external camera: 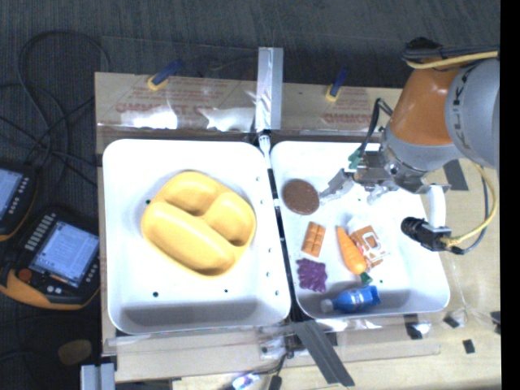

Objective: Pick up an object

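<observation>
I see gripper [351,177] over right bin [439,295], near top rim, beside brown disc [300,196]; finger state I cannot tell. Carrot [352,253], blue bottle [355,300] crowd lower wall; wrist hides upper corner.

I count two white bins: left [122,218], right [422,299]. Left bin: one yellow lump [197,222]. Right bin: one brown disc [300,196], one orange block [314,239], one carrot [352,253], one purple cluster [312,275], one blue bottle [355,300], one orange-and-white packet [370,242].
</observation>
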